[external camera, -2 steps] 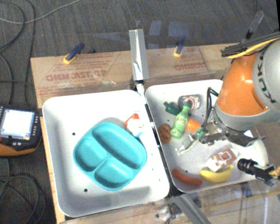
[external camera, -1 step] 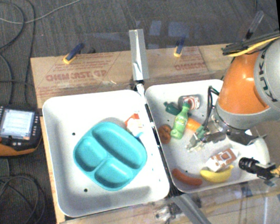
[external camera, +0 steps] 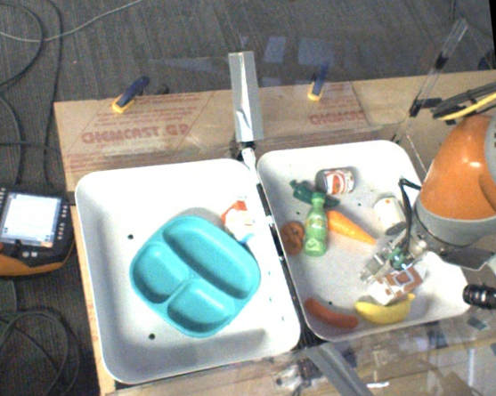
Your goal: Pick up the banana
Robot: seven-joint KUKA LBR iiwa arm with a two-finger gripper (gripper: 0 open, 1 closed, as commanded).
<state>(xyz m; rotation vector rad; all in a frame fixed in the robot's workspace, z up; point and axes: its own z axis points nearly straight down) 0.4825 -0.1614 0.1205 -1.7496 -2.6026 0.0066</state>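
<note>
Hovering just over curved, smooth yellow banana (external camera: 386, 311): metal gripper (external camera: 391, 265), finger state unclear.

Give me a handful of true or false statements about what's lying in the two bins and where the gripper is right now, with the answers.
1. The banana lies in the right bin. True.
2. The blue divided tray sits in the right bin. False: it sits in the left bin.
3. The gripper is over the left bin. False: it is over the right bin, just above the banana.
4. The green bottle lies beside the carrot. True.
5. The sausage lies left of the banana. True.
</note>
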